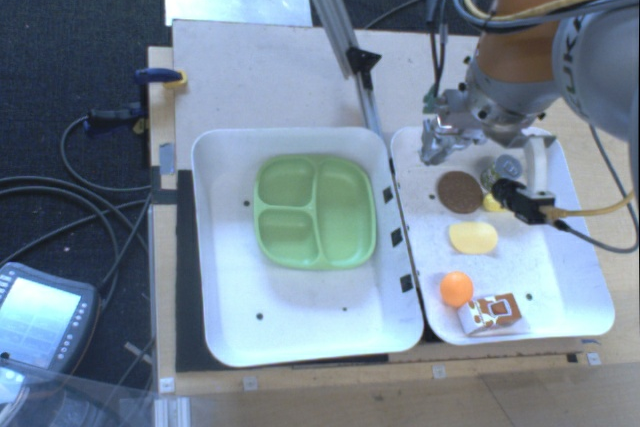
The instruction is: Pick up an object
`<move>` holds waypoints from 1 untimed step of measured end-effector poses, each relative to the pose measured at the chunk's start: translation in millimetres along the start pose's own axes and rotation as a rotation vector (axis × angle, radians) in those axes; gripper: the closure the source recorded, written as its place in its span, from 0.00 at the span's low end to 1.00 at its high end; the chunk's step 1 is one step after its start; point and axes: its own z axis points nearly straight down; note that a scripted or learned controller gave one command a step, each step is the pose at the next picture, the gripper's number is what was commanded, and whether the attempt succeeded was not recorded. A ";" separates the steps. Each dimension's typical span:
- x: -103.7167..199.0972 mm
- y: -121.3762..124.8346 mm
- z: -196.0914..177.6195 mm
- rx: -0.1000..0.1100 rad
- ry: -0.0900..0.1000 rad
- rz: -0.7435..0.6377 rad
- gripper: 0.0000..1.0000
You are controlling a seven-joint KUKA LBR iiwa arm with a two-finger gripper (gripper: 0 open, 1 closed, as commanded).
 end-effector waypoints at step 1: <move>49.4 -29.8 15.7 0.003 0.000 0.001 1.00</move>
